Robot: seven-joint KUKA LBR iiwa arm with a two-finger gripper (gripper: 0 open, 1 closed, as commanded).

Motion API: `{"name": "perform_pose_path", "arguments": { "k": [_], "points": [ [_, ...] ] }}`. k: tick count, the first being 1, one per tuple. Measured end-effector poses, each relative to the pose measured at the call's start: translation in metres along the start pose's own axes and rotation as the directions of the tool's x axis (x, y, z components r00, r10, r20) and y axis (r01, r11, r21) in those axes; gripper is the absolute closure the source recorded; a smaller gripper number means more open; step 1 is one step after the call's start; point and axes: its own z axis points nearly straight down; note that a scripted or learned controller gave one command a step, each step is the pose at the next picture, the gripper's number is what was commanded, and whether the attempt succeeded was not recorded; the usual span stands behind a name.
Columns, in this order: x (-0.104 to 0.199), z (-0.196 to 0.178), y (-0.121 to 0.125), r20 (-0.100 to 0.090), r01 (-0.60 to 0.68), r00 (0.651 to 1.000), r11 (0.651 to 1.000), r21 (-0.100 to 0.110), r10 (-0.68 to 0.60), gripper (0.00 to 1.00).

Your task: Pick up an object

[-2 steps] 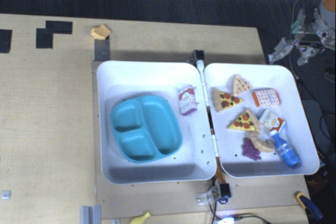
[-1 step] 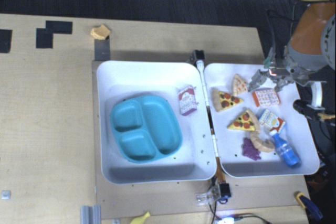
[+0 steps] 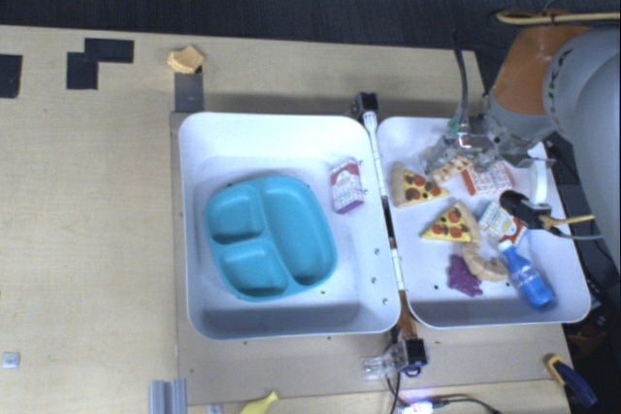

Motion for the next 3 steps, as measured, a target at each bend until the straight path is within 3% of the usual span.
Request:
{"name": "perform_pose_path", "arguments": {
  "k": [1,2,3],
  "points": [
    [-0.001,-0.013,0.002,0.003,0.003,1.000,1.000,-0.005,-0.003,1.00],
    [0.066,-0.096,-0.076,-0.005,-0.001,1.000,1.000,0.010,0.001,1.00],
    [0.101,-0.133,-0.139,-0.005,-0.002,1.000,1.000,0.013,0.002,1.00]
  ]
}}
